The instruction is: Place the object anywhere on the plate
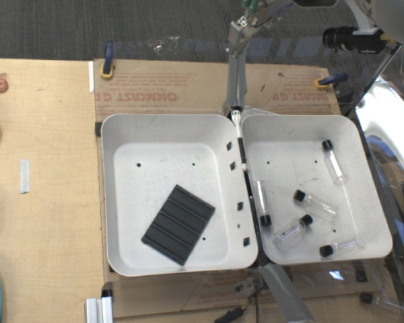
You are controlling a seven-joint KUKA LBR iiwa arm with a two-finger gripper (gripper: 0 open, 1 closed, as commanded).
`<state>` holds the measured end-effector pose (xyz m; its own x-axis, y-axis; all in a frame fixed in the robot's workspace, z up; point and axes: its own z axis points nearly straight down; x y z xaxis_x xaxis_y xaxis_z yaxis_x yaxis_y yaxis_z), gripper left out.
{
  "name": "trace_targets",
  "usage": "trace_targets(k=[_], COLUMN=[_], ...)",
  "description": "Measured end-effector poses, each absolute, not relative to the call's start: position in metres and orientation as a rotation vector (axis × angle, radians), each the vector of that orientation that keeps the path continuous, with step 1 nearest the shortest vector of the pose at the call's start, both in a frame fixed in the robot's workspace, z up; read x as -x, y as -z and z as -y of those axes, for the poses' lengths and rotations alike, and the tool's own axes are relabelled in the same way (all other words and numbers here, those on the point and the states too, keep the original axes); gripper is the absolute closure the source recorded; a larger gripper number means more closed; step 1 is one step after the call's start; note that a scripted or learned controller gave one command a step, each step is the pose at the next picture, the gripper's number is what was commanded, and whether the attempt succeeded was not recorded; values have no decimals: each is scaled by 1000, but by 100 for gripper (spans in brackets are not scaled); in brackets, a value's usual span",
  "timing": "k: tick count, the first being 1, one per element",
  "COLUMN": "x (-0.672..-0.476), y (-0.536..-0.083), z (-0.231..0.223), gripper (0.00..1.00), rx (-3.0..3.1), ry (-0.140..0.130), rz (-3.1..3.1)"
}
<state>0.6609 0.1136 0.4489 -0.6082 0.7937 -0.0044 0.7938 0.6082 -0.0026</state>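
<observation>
- At the top edge of the camera view, the metal two-finger gripper (256,9) hangs above the bench, well apart from both bins; how wide it stands cannot be told.
- The left shallow white bin (121,180) bears a dark ribbed rectangular plate (179,224).
- The right shallow white bin (363,173) holds five clear black-capped plastic vials (332,160), scattered.

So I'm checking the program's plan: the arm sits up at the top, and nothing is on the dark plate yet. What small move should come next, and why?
Probably bring the hand down over the right white bin, above the clear black-capped vial lying alone near its back. The dark ribbed rectangular plate in the left white bin bears nothing.
</observation>
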Motion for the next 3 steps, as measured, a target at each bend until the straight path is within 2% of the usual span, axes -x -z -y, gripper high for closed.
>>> trace_targets(k=[1,2,3], x=[-662,-640,-642], y=[-457,-441,-382], z=[-114,-137,-229], gripper=[100,100,100], rx=[-1388,-594,-270], ry=[11,1,0], rz=[-2814,-3085,-3129])
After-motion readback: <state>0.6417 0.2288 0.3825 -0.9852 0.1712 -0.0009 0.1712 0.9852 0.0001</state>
